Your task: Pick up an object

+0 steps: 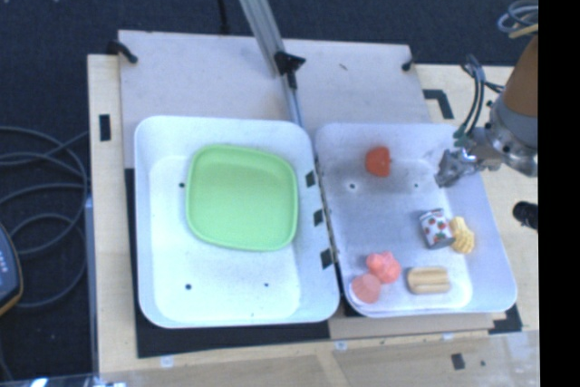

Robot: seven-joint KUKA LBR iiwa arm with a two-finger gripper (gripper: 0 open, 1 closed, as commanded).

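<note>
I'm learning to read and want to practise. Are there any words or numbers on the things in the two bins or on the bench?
No readable words or numbers anywhere.
The small white block with red spots in the right bin: the marks are too blurred to say if they are letters.
The green plate, left bin, toy foods and bench: no writing visible.

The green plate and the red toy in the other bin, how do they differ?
The green plate is far larger than the red toy. The plate is flat and square with rounded corners; the toy is a small rounded lump. The plate lies alone in the left bin; the toy sits near the back of the right bin, apart from the other small things there. Both rest on a bin floor, untouched by the gripper.
</note>
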